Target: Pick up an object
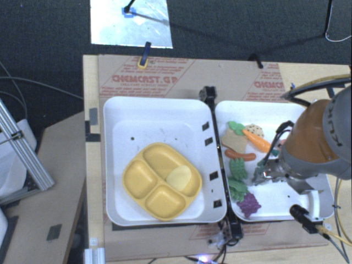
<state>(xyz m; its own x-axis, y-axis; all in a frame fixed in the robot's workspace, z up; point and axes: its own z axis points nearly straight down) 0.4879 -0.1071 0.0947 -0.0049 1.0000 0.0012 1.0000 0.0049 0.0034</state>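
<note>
Yellow plastic is what I meet first: a sectioned tray (160,180) lies in the left bin (121,114), toward its near edge, turned so its corners point at the bin's sides. The right bin (275,108) carries the toy food, all bunched along its left wall. At the far end of that bunch I see a carrot (253,137), its long axis slanting from the green top at the far left down to the orange tip at the near right, beside a speckled cookie (253,130) and over a tan slice (234,142). Just nearer lies a red sausage (240,155), long axis running left to right across the bin. Below it sit green leafy pieces (238,177) and, at the near edge, purple grapes (249,204). The gripper (263,172) hangs over the bin's middle, just right of the greens; I cannot tell how it is set or whether it grips anything.
</note>
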